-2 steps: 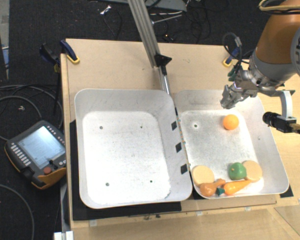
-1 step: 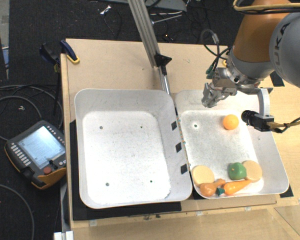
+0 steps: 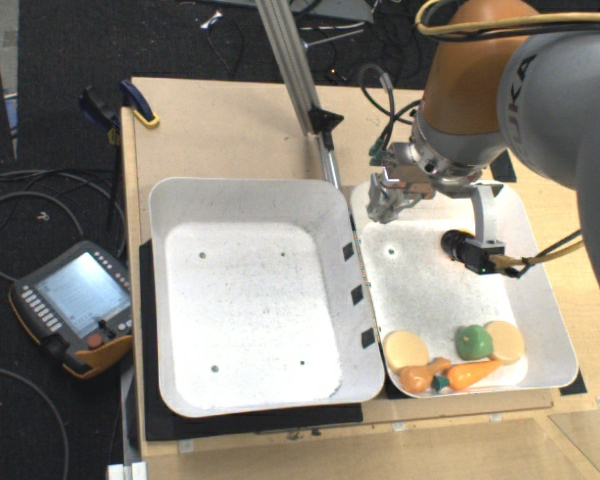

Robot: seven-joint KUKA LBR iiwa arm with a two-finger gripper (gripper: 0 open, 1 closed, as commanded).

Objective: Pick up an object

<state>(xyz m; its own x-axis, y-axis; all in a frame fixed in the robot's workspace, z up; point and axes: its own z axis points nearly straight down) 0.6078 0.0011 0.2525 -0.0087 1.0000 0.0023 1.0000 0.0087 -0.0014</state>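
Gripper (image 3: 388, 203), fingers' state unclear and nothing visibly held, hangs well apart from toy foods (image 3: 460, 356) unpicked below.

You see two shallow white speckled plastic bins (image 3: 250, 298); a round green toy (image 3: 472, 342), a long orange carrot (image 3: 472, 373) and pale tan discs (image 3: 407, 348).

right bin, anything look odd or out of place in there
Nothing looks spilled or damaged. The objects are all crowded into the right bin's near corner: a green piece, an orange carrot-like piece and two pale round pieces.
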